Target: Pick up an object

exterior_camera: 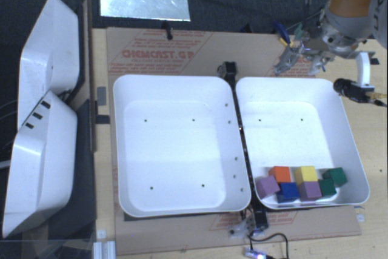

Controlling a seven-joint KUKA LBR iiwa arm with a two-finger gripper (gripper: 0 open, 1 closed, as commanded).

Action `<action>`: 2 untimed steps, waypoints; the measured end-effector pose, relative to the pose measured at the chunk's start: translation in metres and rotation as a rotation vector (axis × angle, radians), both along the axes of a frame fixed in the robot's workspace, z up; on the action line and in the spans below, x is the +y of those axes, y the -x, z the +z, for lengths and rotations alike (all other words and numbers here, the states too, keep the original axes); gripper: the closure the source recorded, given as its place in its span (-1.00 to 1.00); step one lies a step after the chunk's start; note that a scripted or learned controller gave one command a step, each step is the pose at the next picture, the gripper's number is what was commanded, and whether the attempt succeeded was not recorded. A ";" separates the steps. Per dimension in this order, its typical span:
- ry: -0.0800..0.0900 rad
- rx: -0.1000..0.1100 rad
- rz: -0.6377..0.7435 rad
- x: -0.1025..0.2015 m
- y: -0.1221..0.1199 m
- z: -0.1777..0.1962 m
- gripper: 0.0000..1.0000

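Camera view recorded two shallow, glossy white plastic bins with rounded corners, side by side on a brown cardboard-lined counter (182,48). Left bin (130,148) had a smooth floor with small dark dots. Right bin (339,130) held a cluster of small matte cubes packed against its near wall: an orange cube (280,173), a yellow cube (306,173), two green cubes (334,177), a blue cube (288,191) and two purple cubes (267,185). Grey arm with orange band (357,0) stood above the right bin's far edge. Its metallic pincer (291,60) hung over the counter just beyond that rim, well apart from the cubes; whether it was spread or pressed together could not be told.
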State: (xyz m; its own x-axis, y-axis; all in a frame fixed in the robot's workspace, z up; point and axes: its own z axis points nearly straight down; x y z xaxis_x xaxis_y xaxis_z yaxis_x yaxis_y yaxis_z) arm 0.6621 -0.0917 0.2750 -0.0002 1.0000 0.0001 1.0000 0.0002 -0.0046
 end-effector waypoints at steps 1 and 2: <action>0.000 -0.006 0.000 0.000 -0.001 0.003 -1.00; 0.000 -0.001 0.000 0.005 0.007 -0.054 -1.00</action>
State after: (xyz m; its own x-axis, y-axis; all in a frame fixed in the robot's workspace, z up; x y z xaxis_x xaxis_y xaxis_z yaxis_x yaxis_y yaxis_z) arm 0.6551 -0.0870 0.2206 -0.0005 1.0000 0.0003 1.0000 0.0005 -0.0035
